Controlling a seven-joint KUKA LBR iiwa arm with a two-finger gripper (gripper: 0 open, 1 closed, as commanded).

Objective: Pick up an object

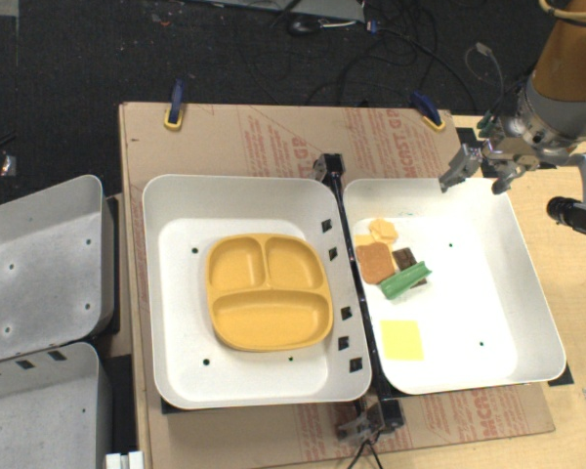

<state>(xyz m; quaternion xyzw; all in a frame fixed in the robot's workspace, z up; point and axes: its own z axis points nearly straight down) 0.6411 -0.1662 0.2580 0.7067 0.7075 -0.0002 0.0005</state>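
Note:
In the right bin [508, 262] several small objects lie near the left wall: a pale orange round piece [382, 231], a brown square piece [374, 262], a small dark brown block [404, 258], a green bar [405, 280] and a flat yellow square [401, 340]. My gripper [479, 172] hangs over the far right corner of that bin, well above and to the right of the objects. Its two dark fingers are spread apart with nothing between them.
The left bin [166, 262] holds a yellow divided plate [270, 292]. Both bins rest on a cardboard sheet [244, 130] held by clips [175, 115]. Grey trays [39, 252] lie off to the left. Cables run across the dark floor behind.

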